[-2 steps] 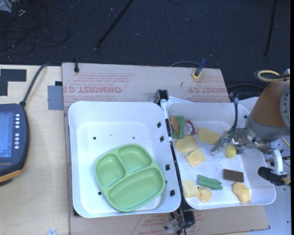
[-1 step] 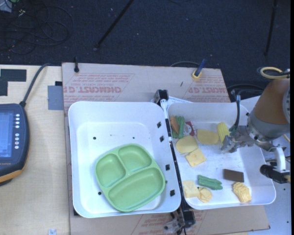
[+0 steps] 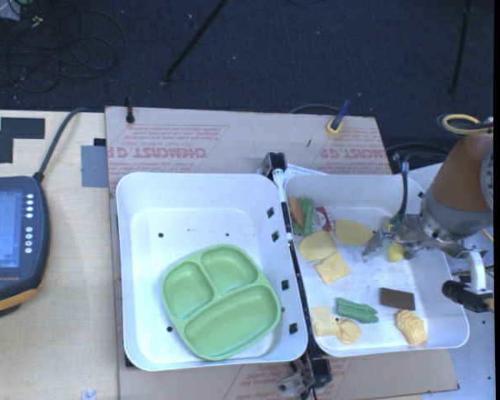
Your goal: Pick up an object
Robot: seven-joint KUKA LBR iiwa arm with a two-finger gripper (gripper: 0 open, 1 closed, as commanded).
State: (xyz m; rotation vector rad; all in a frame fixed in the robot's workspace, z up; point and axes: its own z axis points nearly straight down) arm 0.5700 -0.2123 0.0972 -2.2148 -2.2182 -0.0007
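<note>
Arm cut off at the right edge, wrist low over the right bin [image 3: 450,340] near its right wall, gripper [image 3: 382,246] reaching left, how far it is open impossible to tell, small yellow object [image 3: 395,252] beside it, partly hidden, green divided plate [image 3: 222,301] in the left bin [image 3: 150,207].

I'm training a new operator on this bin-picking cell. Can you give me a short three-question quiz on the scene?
1. True or false: the green divided plastic plate lies in the left white bin.
2. Which lies nearest the gripper? A) small yellow ball B) brown rectangular block C) green bumpy toy vegetable
3. How many compartments does the plate have?

Key: 1 true; 2 A; 3 three.
</note>
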